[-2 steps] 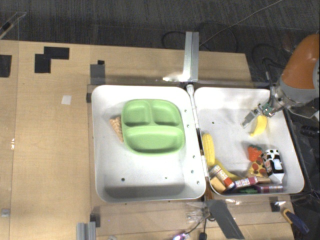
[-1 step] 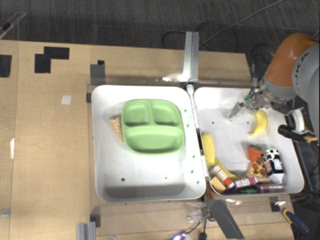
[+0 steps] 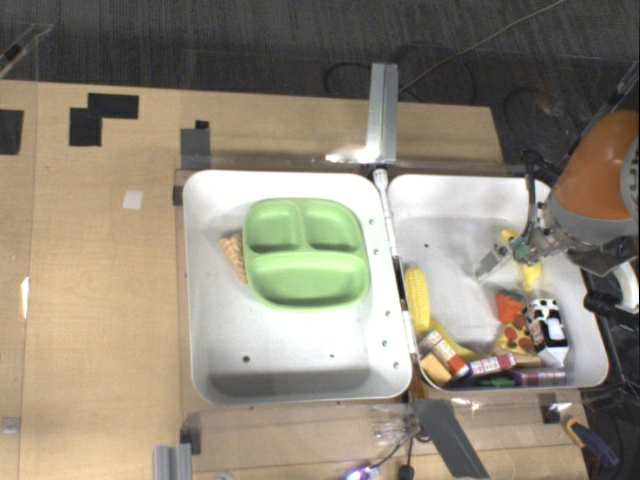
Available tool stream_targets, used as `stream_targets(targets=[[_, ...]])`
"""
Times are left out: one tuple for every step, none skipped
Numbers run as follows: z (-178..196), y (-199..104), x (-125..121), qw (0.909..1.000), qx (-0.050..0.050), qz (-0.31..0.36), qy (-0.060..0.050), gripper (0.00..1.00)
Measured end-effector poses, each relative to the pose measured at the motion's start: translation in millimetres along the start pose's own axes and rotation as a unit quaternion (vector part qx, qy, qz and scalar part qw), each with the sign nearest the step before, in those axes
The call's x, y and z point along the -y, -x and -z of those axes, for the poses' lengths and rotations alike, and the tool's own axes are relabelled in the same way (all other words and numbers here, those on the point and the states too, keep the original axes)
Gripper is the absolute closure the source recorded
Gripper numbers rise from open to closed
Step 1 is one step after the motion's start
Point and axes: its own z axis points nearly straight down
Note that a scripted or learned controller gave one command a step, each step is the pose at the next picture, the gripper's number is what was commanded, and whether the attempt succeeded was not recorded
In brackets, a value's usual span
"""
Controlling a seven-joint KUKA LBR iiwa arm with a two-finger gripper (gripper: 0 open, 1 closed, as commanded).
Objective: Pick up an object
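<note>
I see my gripper [image 3: 512, 253] low in the right bin [image 3: 450, 208], over a small yellow toy [image 3: 528, 268]. I cannot tell its grip. A green tray [image 3: 303, 253] sits in the left bin [image 3: 215, 298].

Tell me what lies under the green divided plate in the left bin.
A tan, textured item sticks out from beneath the green divided plate at its left edge. The plate covers the rest, so I cannot identify it.

Grey arm [image 3: 612, 230], rounded orange band [image 3: 598, 173] above wrist, slim metallic tool [image 3: 508, 253] with yellow-green tip
</note>
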Motion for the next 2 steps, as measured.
stream_targets(targets=[[1,0,21,0.9971,0.000,0.075,0.004,0.00],[84,-12,-38,0.9985,-0.001,-0.054,-0.006,0.00]])
